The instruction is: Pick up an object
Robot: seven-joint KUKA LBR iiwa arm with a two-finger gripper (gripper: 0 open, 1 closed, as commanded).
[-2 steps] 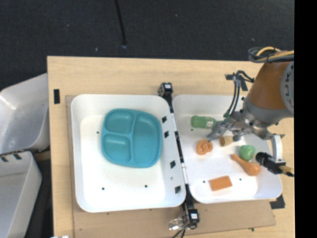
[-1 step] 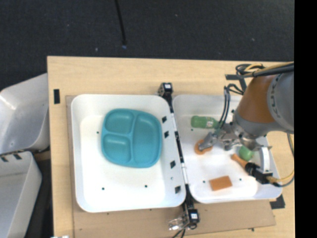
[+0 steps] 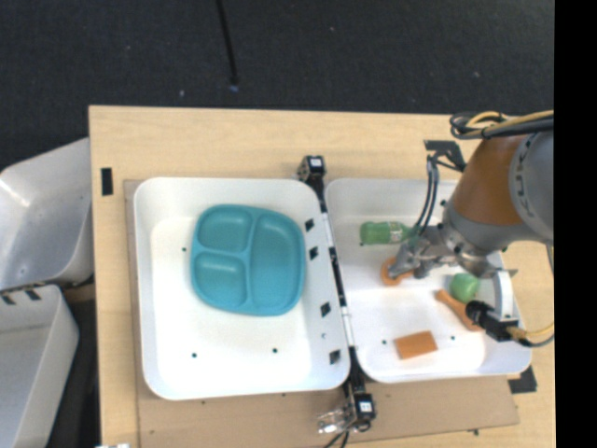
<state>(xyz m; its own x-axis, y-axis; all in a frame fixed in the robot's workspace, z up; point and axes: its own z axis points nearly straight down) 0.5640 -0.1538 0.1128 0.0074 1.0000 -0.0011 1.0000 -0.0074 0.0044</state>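
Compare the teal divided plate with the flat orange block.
The teal divided plate lies in the left white bin; the flat orange block lies in the right white bin. The plate is far larger, rounded and split into compartments; the block is small, rectangular and plain. Both lie flat, apart from the gripper.

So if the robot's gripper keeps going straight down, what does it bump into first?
Probably the small orange object lying on the floor of the right white bin; the gripper sits right over it. Height is hard to judge from this view.
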